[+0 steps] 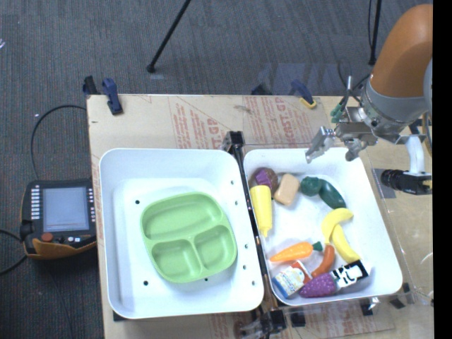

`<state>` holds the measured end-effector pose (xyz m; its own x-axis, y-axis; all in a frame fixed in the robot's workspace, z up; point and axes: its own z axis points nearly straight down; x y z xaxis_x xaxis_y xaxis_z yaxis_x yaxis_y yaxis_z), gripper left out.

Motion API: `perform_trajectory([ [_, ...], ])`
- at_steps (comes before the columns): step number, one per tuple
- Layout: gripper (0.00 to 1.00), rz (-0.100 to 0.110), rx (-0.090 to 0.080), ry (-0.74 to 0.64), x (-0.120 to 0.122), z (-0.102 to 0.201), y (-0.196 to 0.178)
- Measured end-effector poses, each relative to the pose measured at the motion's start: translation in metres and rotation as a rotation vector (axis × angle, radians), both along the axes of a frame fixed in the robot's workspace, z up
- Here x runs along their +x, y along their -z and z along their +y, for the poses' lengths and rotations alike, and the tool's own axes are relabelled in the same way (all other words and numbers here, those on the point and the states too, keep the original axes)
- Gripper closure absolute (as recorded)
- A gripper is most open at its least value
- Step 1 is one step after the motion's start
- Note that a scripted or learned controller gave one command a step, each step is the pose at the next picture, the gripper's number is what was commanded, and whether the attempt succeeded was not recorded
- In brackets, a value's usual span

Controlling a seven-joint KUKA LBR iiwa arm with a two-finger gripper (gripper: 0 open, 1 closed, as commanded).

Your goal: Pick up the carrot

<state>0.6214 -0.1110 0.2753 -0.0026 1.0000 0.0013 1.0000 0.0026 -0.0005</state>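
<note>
You are looking down on a cardboard-topped surface (176, 119) carrying two shallow white bins side by side. The left bin (113, 189) holds a green divided plate (188, 236). The right bin (378, 217) is crowded with toy food. The grey arm (399, 69), with its orange band, reaches in from your right and hangs over the right bin's far rim; its gripper (332, 149) shows its fingers spread apart, nothing between them.

Inside the right bin, a yellow corn cob (261, 209) lies along the left wall, a dark purple piece (264, 177) at its far end. Beside that sit a tan block (287, 188) and a dark green vegetable (323, 189). A banana (339, 232) curves down the right side. The carrot (292, 251), orange with a green tip, lies near the bin's middle toward the front, well apart from the gripper. Just in front of it lie a reddish sausage-like piece (324, 260), a small blue-and-white carton (289, 282), purple grapes (319, 285) and a black-and-white item (349, 273). A handheld control pendant (60, 217) lies on the floor to your left.
</note>
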Motion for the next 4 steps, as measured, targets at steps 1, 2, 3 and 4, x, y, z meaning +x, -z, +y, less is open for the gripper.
perform_trajectory([
  [1, 0.00, 0.014, 0.003, 0.052, -0.070, 0.028, 0.102],
  [2, 0.00, -0.002, 0.001, -0.059, -0.123, 0.025, 0.178],
  [3, 0.00, 0.005, 0.001, 0.138, -0.147, 0.028, 0.189],
  [4, 1.00, 0.009, 0.004, 0.147, -0.147, 0.028, 0.181],
])
